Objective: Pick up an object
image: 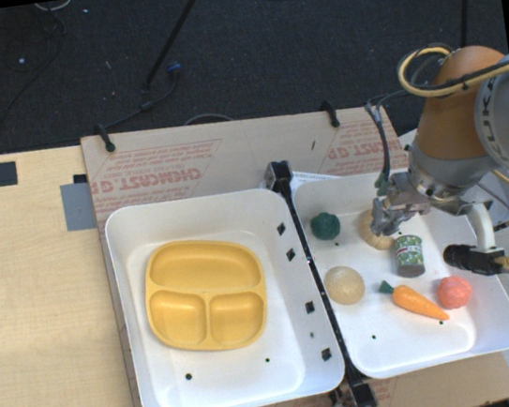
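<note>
The grey, orange-banded arm (457, 130) bends down from the right, its gripper (388, 219) low in the right white bin (500, 327), over a tan round object (373, 231), just above a small green-labelled can (408, 255).

Dark carpet floor (213, 52) w/ cables; light wood bench (36, 325) at left.

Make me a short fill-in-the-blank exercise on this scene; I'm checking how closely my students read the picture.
1. The yellow divided tray lies in the ____ bin.
2. The carrot is coloured ____.
3. The dark green ball lies in the ____ bin.
4. The end effector hangs over the ____ bin.

Missing words: left; orange; right; right
</note>
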### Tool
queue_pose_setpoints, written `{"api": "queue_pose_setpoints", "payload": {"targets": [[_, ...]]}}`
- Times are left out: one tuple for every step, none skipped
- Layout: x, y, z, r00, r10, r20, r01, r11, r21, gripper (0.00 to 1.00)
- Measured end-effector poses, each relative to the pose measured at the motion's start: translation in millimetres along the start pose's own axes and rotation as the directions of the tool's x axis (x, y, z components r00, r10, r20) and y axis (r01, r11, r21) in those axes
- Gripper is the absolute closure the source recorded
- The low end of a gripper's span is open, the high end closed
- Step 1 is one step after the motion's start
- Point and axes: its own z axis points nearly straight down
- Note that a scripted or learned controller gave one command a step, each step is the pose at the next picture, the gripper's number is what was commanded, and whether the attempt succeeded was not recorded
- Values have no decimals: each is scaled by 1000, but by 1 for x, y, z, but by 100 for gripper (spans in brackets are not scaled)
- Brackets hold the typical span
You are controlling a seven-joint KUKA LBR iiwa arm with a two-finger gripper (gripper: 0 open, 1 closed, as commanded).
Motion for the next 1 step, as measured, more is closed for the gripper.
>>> {"api": "queue_pose_setpoints", "payload": {"targets": [[-1, 1, -53, 1000, 0, 0, 0, 1000, 0, 100]]}}
